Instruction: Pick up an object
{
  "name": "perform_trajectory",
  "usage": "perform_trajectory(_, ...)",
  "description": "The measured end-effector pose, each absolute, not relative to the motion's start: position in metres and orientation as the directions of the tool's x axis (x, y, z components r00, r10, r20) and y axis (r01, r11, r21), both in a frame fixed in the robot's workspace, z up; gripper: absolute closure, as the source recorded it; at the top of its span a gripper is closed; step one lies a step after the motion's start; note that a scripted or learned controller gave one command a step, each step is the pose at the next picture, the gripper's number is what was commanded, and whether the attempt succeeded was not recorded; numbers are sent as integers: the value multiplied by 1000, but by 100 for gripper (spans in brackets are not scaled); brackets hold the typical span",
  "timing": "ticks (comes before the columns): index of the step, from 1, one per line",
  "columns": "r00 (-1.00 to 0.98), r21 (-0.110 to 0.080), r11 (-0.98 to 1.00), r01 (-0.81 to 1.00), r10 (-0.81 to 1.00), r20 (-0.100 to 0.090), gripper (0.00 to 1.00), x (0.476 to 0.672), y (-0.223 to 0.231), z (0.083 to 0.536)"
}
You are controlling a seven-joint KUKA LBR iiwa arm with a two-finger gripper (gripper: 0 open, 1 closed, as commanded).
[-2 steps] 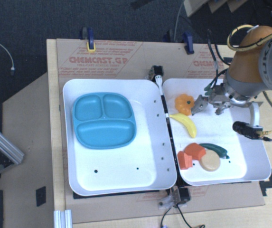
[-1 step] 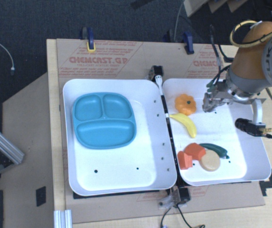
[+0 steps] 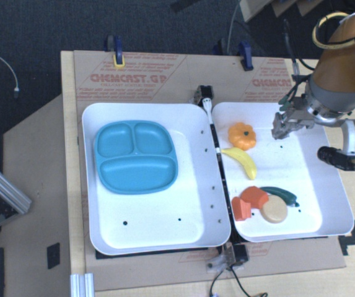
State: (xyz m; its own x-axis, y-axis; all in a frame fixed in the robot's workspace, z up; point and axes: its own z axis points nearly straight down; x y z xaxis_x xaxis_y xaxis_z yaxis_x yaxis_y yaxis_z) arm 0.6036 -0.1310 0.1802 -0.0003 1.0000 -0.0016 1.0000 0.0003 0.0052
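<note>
We observed the gripper (image 3: 280,129) over the upper part of the right bin (image 3: 326,184), near its far rim; whether it was spread or closed we could not tell, and we saw nothing held in it. The nearest candidate object, one orange pumpkin-shaped toy (image 3: 242,136), lay on the bin floor to the gripper's left, near but apart from it. Just below the pumpkin we counted one yellow banana (image 3: 241,161), lying on a slant close to the divider between the bins. Toward the near rim of the same bin lay a cluster of three pieces: one red-orange block (image 3: 249,202), one tan round piece (image 3: 274,211) touching it on the right, and one dark green elongated piece (image 3: 280,194) just above the tan one. That made five loose objects in the right bin. The left bin (image 3: 134,228) held one blue divided plate (image 3: 137,156) with three compartments, lying flat in its upper half.
</note>
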Motion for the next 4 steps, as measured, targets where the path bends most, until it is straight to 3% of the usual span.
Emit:
perform_trajectory(1,-1,8,1,1000,1000,-2,100,605,-131,224)
perform_trajectory(2,-6,4,6,1000,1000,1,100,607,-76,231)
perform_trajectory(4,-5,2,5,1000,1000,1,100,630,19,215)
